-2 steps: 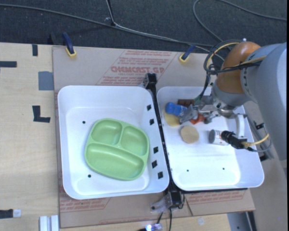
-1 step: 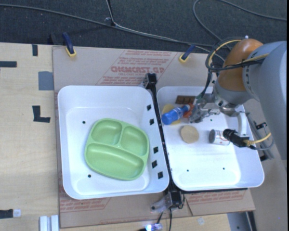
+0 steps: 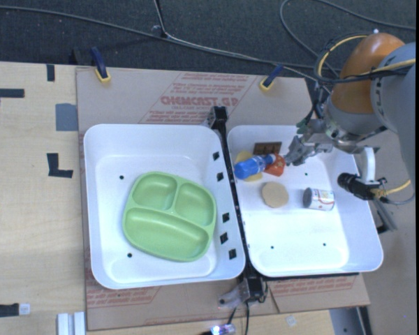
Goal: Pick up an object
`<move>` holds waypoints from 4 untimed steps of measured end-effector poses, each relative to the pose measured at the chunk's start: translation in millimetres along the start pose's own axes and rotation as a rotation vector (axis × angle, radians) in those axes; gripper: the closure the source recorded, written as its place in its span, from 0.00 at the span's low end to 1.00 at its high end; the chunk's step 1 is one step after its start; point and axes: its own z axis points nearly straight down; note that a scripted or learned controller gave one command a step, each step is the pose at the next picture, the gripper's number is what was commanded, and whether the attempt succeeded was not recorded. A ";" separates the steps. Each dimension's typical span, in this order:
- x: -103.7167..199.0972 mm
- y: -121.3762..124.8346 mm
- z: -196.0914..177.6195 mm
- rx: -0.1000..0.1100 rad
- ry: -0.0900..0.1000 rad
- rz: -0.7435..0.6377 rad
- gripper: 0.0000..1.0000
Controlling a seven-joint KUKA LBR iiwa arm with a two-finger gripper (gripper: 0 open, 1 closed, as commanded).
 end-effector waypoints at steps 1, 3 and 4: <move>-5.5 -0.8 -44.4 0.001 0.000 0.001 1.00; 37.8 -1.6 -101.1 0.005 0.001 -0.003 1.00; 88.3 -2.9 -82.9 0.006 0.002 -0.004 1.00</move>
